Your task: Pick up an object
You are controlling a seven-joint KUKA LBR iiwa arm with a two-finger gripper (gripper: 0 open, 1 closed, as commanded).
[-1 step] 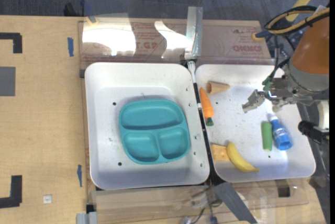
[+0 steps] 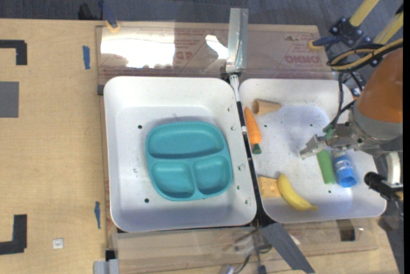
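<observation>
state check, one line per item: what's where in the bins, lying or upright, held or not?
teal tray: flat in left bin, compartments bare
carrot: lying along right bin's left wall
cone: on its side, right bin
banana: lying, right bin's near edge
green cylinder: lying, right bin
blue bottle: lying beside it
gripper: low over green cylinder, grasp unclear

Banana, carrot in right bin

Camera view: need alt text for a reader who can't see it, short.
A grey robot arm with an orange band reaches from the right over the right white bin, which holds a carrot, an ice cream cone, a banana, a green cylinder and a blue bottle. The left white bin holds a teal divided plate.
</observation>
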